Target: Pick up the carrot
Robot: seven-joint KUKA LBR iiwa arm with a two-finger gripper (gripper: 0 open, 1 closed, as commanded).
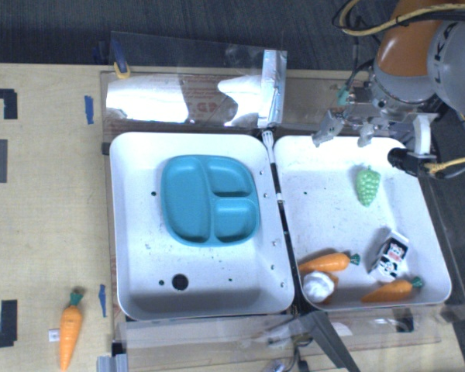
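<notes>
Orange carrots, three in all. Two lie in the right bin (430, 231): one carrot (325, 263) near the bin's lower-left corner, tapered, green stub pointing right; a second carrot (389, 290) along the bottom wall at lower right, green end also to the right. A third carrot (69, 328) lies outside the bins on the tan bench (39, 208), lower left of the frame, green top up, with a small white tag beside its tip.

Writing: none legible. A small black-and-white printed carton (391, 256) sits between the two binned carrots, its markings too small to read.

Other things in the right bin: a white round object (319, 287) touching the underside of the first carrot; a pale green grape bunch (367, 185) in the upper part, well apart from the carrots. The left bin (132, 208) holds a blue divided tray (211, 198) with three compartments and a small dark round spot (180, 282) at lower left. A clear plastic sheet (194, 91) stands behind the left bin.

The gripper (344, 134) sits at the upper edge of the right bin, upper right of the frame, grey fingers (324, 134) spread apart, nothing between them. It is well apart from every carrot; the grapes lie nearest to it.
</notes>
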